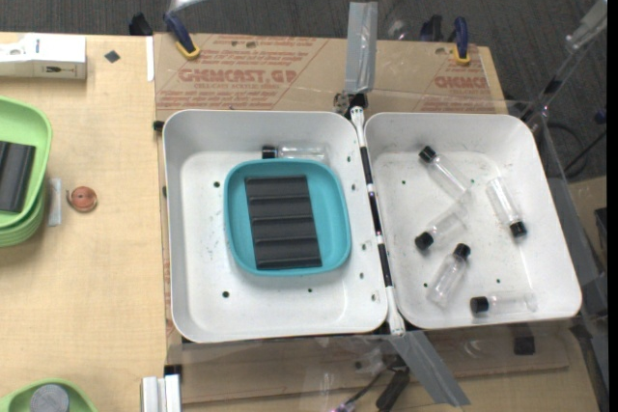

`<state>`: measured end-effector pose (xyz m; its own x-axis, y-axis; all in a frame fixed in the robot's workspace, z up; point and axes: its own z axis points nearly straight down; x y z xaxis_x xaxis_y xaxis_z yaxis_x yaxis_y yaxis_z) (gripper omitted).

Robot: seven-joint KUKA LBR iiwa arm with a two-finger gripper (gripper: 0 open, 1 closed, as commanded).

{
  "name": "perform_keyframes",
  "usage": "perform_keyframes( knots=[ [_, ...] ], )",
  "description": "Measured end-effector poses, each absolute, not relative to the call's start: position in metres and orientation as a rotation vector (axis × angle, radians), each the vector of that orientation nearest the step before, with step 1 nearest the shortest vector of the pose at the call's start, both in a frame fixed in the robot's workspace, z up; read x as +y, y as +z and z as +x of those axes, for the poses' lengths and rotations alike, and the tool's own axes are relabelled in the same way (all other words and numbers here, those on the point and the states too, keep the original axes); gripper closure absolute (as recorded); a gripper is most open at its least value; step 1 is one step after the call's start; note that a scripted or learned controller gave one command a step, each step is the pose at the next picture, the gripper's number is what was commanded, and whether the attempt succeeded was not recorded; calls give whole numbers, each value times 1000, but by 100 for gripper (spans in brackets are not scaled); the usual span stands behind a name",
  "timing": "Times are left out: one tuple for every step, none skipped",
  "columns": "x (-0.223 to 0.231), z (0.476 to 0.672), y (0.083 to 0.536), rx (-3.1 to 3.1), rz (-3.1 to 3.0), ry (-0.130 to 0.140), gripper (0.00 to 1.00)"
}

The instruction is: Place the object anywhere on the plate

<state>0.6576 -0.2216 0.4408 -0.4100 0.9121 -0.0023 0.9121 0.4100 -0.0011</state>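
A teal square plate (235, 207) lies in the middle of the left white bin (198, 289), with a black ridged block (283, 222) resting on it. Just behind the plate's far edge, a clear vial with a black cap (293, 151) lies on the left bin's floor. In the right white bin (546, 251), several clear vials with black caps are scattered: one at the back (439, 167), one at the right (504, 206) and one along the front (502, 304).
Left of the bins, a green tray (27, 198) sits at the bench's edge, with a small orange disc (83, 199) beside it. A white box (43, 58) lies at the far left. Cardboard (251, 68) held by clamps runs behind the bins.
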Motion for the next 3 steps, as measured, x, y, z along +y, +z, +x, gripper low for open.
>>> perform_keyframes(
  knots=[
    [-222, 658, 441, 2637, 1706, -3, 0],
    [-222, 658, 441, 2637, 1706, -3, 0],
    [-222, 658, 441, 2637, 1706, -3, 0]
  ],
)
